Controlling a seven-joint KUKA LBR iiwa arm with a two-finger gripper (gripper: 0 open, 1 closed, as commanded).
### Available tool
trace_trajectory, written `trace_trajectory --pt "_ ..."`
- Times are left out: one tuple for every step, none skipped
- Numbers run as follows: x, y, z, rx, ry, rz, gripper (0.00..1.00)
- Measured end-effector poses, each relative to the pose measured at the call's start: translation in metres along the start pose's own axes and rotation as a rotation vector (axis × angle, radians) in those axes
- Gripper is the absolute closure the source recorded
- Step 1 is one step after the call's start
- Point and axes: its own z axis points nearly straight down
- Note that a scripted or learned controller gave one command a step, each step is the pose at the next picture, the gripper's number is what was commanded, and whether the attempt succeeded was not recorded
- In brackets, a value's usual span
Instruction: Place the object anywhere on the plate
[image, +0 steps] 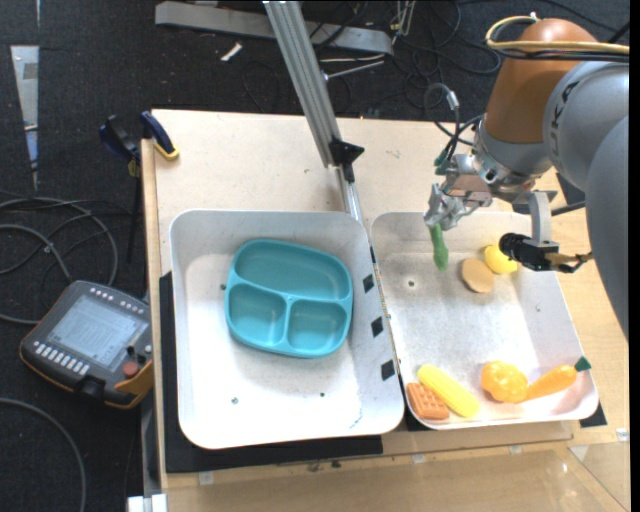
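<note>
Overhead, pincer (441, 215) clasps green bean (439, 247) near right bin's back edge (400, 217).

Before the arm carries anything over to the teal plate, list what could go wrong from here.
1. The green piece hangs by its top end from the claw; so thin a hold could slip during the carry.
2. The plate lies in the other bin, so the raised rims between the bins could knock the dangling piece loose.
3. The plate has three compartments; landing on a divider may tip the piece out.
</note>
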Motion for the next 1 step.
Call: trace_trajectory --pt "0.0039 -0.006 -0.0598 -0.001 0.0 0.0 1.0"
